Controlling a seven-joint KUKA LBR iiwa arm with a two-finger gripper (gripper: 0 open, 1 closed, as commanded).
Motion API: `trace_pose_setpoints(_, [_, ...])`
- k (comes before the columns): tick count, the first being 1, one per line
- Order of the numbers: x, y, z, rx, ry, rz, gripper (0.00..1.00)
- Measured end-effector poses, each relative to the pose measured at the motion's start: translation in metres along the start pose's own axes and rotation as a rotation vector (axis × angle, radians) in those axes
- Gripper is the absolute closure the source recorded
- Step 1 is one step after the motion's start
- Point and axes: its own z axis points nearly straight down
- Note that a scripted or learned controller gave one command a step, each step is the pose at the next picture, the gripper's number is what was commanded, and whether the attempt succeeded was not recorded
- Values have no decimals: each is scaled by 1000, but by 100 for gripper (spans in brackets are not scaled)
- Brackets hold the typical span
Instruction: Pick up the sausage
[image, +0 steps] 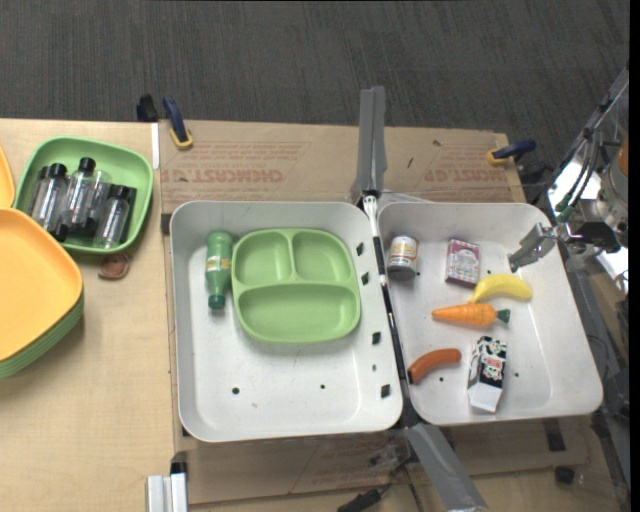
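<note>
Sausage (434, 363) untouched, front-left of right bin; pincer (527, 250) near banana (502, 289), state unclear. Approach step — next: swing over, descend.

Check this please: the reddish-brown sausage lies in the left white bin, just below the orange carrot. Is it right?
Not quite. The camera view shows the reddish-brown sausage in the right white bin, not the left one. It does lie just below the orange carrot, near that bin's lower left part. The left white bin holds a green divided plate and a green bottle.
</note>
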Motion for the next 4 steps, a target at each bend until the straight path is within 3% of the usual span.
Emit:
trace_pose_setpoints(1, [14,-32,152,0,1,46,0])
trace_pose_setpoints(2, [17,-2,181,-1,1,27,0])
trace_pose_setpoints(3, [52,29,180,-2,0,1,0])
trace_pose_setpoints(4, [56,48,175,-2,0,-43,0])
